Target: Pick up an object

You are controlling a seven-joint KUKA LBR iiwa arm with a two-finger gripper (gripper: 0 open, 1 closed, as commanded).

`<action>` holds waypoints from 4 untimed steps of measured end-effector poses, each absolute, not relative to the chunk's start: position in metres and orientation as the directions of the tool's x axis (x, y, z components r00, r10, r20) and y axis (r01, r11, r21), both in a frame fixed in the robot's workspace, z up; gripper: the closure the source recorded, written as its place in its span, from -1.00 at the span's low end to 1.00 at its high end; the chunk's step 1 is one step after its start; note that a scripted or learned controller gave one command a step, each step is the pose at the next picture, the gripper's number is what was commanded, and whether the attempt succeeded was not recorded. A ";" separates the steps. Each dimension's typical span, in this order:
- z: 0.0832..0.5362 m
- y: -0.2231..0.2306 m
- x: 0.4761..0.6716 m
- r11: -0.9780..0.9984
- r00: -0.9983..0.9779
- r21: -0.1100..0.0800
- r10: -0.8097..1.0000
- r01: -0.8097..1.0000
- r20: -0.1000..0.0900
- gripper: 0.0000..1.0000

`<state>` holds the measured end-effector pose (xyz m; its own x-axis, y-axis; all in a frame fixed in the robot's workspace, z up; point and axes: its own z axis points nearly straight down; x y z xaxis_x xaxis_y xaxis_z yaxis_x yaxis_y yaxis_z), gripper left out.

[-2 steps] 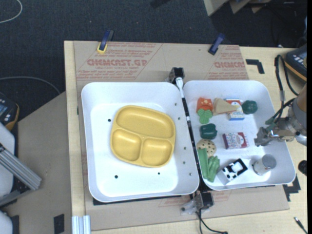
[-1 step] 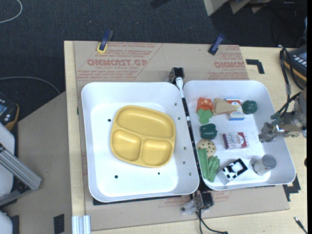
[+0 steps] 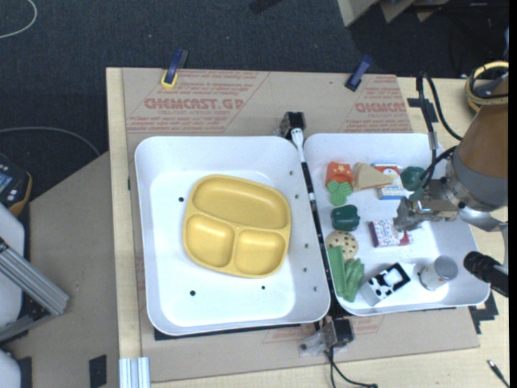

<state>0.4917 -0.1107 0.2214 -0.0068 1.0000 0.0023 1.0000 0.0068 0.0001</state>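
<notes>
A: Pincer is low over the right bin, tips just above a small pink-and-white packet. Whether it is apart or together cannot be told from this slanted view; nothing is visibly held.

B: Noted. Inventory, left to right?

A: Left bin carries a yellow divided tray, three compartments, nothing in them. Right bin holds the small items: green bean pods along the near left wall, a cookie just above them, a dark green pepper-like piece, an orange carton at the far end, a tan wedge, a black-and-white block near the front rim, and a grey cylinder near the front right.

B: Likely target?

A: Judgement only: the packet, since it lies directly under the tips. It looks flat, light and stiff like a card box, with a printed face that may be slick.

B: Where to grip?

A: Across its narrow width, fingers going down either side of the short edges. It lies flat on the bin floor, so little edge is offered; tips would have to reach the floor. Risk: it skids or tips rather than lifting.

B: Neighbours?

A: Cookie and block are near but apart from it; room enough.
</notes>
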 end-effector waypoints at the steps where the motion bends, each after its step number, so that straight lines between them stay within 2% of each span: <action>1: 0.228 -0.051 0.511 0.008 -0.008 0.004 1.000 1.000 0.001 1.00; 3: 0.228 0.057 0.552 0.007 -0.007 0.003 1.000 1.000 0.002 1.00; 4: 0.221 0.083 0.568 0.003 -0.003 0.003 1.000 1.000 0.000 1.00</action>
